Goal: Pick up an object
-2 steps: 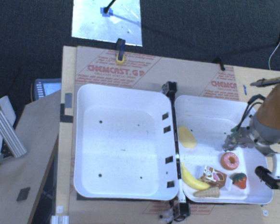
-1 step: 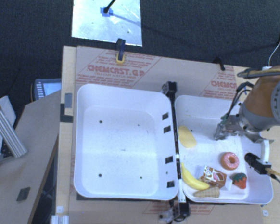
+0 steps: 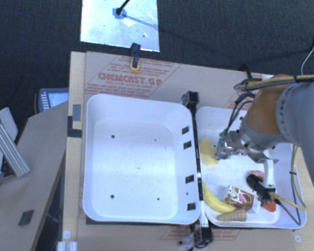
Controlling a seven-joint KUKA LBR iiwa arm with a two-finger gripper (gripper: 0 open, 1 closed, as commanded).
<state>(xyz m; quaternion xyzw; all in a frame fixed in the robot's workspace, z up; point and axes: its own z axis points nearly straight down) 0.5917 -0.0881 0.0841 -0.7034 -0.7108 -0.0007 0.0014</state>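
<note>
Most of the right bin (image 3: 212,121) is covered by the arm (image 3: 291,108), so we only get its near-left part properly. The gripper (image 3: 224,149) sits low over that bin, just beside a pale yellow flat piece (image 3: 206,152) by the bin's left wall. From this angle we honestly can't tell whether the gripper is spread or pinched together, or whether it touches that piece; nothing visibly sits in its grip.

The pickable stuff is all in the right bin. Toward the near edge there's a banana (image 3: 216,200), a small brown, red and white carton (image 3: 240,196) right next to it, and a waffle cone (image 3: 232,215) lying just in front of both. A red thing (image 3: 257,174) peeks out from behind the robot's hardware, and an orange-red bit (image 3: 270,206) shows the same way. Both are too covered for us to name.

The left bin (image 3: 138,158) shows a plain white floor with a few dark specks. Black clips (image 3: 188,145) run along the seam between the bins. Both sit on a cardboard sheet (image 3: 150,78) with red CHEMCAST print, on a tan bench (image 3: 46,157). Behind that we see dark carpet (image 3: 35,20), a shiny metal plate (image 3: 121,16) and a yellow clamp (image 3: 134,65). An aluminium rail (image 3: 4,142) is cut off at the left edge.
</note>
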